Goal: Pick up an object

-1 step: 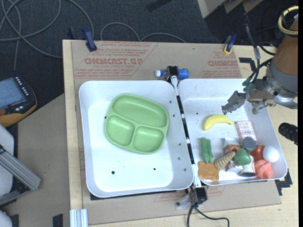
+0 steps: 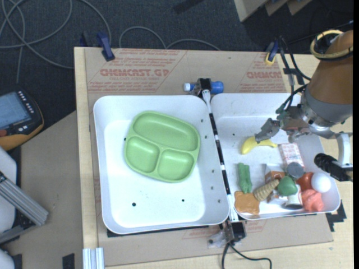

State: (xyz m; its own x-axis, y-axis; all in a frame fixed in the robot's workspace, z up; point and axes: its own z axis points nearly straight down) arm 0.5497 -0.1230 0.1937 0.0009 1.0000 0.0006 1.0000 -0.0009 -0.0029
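Banana, yellow toy, lies in the right bin near its middle, just below-left of the claw. Claw hangs over the right bin, tilted toward the banana; nothing seen between the fingers, spread can't be told from this angle. Likely lining up on the banana since it sits apart from the pile, so easiest pick. Pink-and-white packet just right of the banana. Lower right corner is crowded: green pickle, orange piece, green leafy toy, red pieces, white egg, touching or overlapping, harder to grab cleanly. Left bin holds a green divided plate, flat, well apart. Both bins sit side by side on the desk.
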